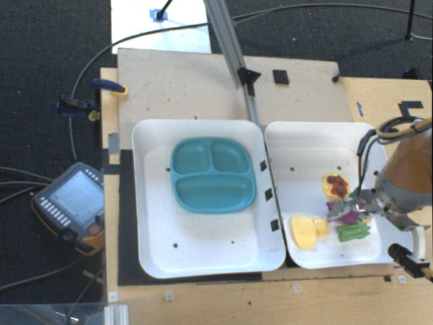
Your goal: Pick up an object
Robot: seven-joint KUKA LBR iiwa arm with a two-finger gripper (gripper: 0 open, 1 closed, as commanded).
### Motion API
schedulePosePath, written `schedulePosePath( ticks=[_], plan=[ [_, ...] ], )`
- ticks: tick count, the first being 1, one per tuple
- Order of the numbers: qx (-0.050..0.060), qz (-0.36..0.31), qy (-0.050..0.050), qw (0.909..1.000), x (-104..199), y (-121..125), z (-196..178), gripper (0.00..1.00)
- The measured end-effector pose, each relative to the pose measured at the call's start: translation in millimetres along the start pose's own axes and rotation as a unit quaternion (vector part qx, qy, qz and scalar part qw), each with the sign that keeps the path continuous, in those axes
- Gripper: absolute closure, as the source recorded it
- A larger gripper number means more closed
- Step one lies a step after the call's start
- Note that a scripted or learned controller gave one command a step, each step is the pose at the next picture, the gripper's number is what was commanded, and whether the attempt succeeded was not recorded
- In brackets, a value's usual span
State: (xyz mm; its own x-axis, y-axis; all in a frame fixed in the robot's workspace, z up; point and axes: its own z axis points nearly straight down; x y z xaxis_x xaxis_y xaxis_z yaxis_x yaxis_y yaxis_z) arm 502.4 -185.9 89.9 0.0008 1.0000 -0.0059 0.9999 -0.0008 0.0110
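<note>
Down at the near edge of the right bin (298, 141), toys cluster — a yellow piece (304, 231), a green piece (353, 232), and just behind them a purple toy (349, 217) with the gripper (345, 208) low right over it. How far that claw is spread, and whether it has anything, I cannot tell. Judging from this, nothing is lifted yet — the grasp and raise remain. Further back sits a red-and-yellow toy (335, 185); across in the left bin (152, 242), a teal divided plate (213, 176).
</note>
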Motion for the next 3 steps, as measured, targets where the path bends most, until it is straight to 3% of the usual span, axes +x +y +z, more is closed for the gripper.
schedulePosePath(
  ticks=[1, 2, 3],
  plan=[
    [-0.005, 0.000, -0.003, 1.0000, -1, 3, -12, 1.00],
    [0.003, -0.002, 0.002, 1.0000, -2, 1, -56, 1.00],
    [0.001, -0.004, 0.002, 1.0000, 2, 7, -119, 1.00]
  ],
)
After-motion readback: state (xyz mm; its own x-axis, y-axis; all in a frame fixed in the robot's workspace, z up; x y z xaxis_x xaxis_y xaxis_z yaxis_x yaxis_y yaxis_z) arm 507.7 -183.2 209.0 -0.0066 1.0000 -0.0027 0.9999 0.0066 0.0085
